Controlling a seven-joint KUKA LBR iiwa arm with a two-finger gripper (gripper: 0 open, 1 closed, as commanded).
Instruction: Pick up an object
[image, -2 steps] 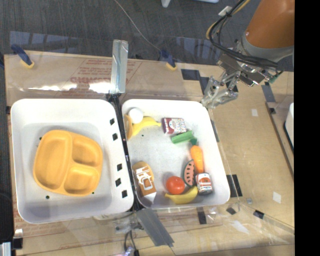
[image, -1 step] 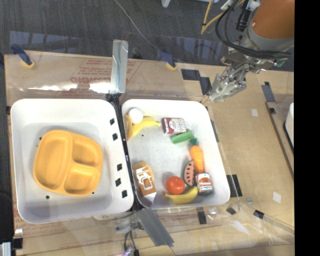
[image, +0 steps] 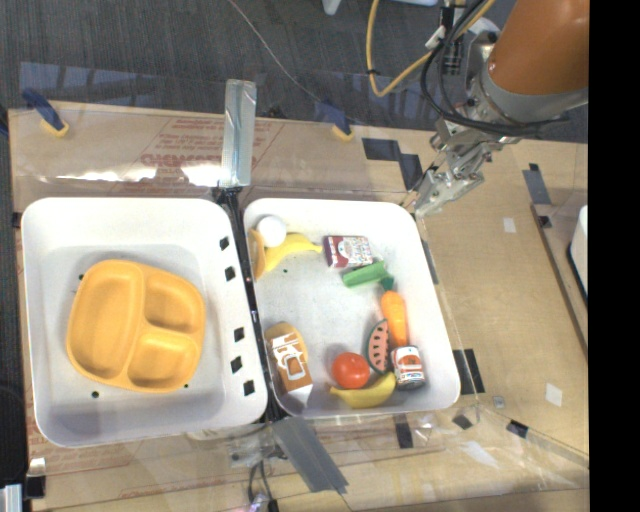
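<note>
From the overhead camera, the metal two-finger gripper (image: 440, 188) hangs just outside the right white bin (image: 432, 290) at its one-o'clock corner, apparently holding nothing, its spread unclear, while the orange plastic carrot (image: 395, 317) and neighbouring toy foods lie unpicked inside.

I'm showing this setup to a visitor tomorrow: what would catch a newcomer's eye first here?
Probably the big yellow divided tray lying alone in the left bin. Next, the bright toy food crowded in the right bin: a red tomato, a banana and a carrot along its right and near sides. The gripper hangs above that bin's far right corner.
</note>
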